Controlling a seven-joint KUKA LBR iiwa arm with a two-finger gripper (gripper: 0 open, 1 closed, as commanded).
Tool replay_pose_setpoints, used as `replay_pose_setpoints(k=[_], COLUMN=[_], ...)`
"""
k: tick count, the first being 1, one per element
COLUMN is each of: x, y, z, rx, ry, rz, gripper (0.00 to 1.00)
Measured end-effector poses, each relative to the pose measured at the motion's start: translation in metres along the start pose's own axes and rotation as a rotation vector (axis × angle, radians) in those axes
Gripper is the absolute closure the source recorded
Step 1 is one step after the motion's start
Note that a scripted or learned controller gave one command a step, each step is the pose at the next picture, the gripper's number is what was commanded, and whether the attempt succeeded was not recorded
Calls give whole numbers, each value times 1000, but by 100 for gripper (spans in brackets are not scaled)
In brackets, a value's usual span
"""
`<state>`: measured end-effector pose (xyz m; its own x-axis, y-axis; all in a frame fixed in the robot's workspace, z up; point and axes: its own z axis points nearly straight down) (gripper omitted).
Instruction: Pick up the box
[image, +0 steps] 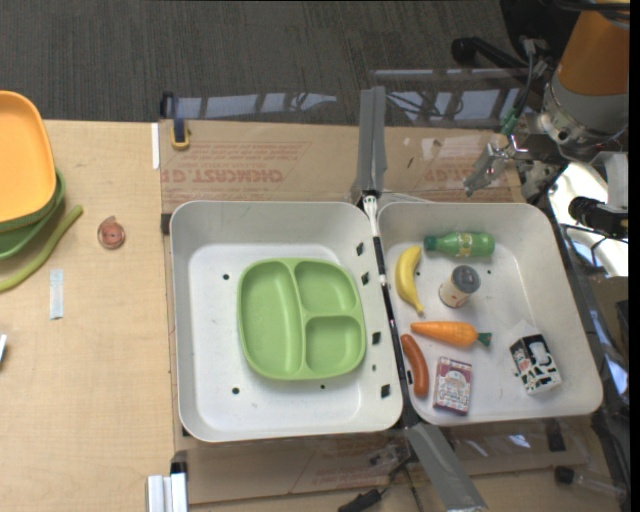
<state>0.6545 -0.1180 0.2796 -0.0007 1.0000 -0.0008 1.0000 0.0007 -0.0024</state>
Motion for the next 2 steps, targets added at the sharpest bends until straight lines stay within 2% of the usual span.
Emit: replay_pose_setpoints(k=[1, 2], x=[-34, -11], y=[-82, -144], z=[69, 96], rx=[2, 2], ry=[1, 1], rz=[247, 186], gripper=[0, 0])
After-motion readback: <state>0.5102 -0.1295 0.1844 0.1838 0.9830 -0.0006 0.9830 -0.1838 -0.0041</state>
